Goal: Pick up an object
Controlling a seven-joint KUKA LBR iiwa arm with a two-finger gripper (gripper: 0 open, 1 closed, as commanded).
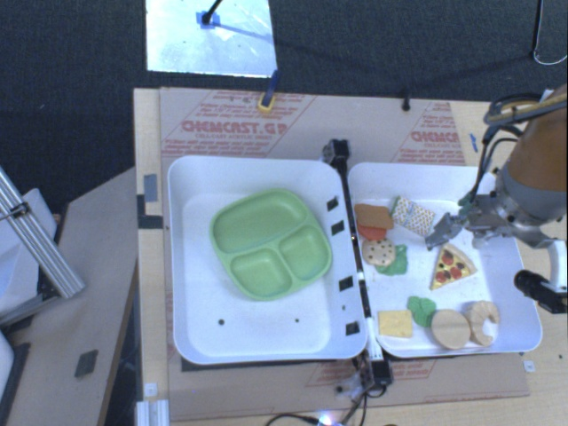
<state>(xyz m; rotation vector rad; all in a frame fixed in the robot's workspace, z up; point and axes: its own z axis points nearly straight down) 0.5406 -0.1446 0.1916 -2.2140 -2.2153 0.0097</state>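
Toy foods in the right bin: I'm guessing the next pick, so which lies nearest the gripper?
The pizza slice, just below the gripper. The patterned block sits slightly farther, up-left; the cookie and others lie farther still.

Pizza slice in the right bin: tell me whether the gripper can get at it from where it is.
Probably yes. The pizza slice lies flat with nothing on top, and the gripper hovers just above-left of it.

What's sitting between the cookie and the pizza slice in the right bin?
A green leafy piece lies beside the cookie; bare bin floor then runs to the pizza slice, per the camera view.
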